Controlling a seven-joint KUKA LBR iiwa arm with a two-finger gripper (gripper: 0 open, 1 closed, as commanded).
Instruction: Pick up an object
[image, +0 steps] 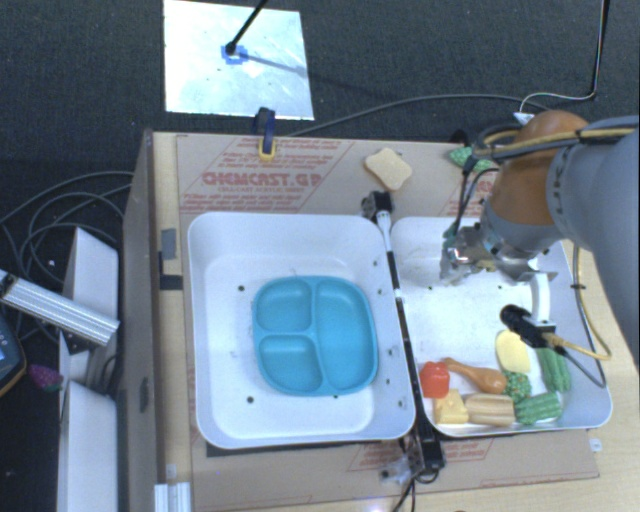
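Camera view looks down on the worktop (300, 165), and by my reading the pick has barely begun. Nothing can be seen in the grasp, and every candidate lies in a bin or on the cardboard. The left bin (215, 300), at 9 o'clock of the scene, holds a blue divided plate (315, 335). The right bin (450, 320), at 3 o'clock, is bare apart from its 5 o'clock corner. The arm (590, 180) comes in from 2 o'clock and covers that bin's far right rim. The toy foods (490, 390) huddle in that 5 o'clock corner, touching one another: a red piece (434, 380), a yellow rounded piece (512, 352), green pods and some pale sticks. They are too small to name with any certainty. The pincer (462, 258) hangs over the right bin's 10 o'clock part, well apart from the heap. It is blurred and dark against the white, so I cannot tell whether it is wide or narrow, nor whether it touches the bin floor. What is left is the whole job: travel toward 5 o'clock, descend, close and lift. A tan sponge-like piece (388, 168) lies on the cardboard at 12 o'clock, outside both bins.
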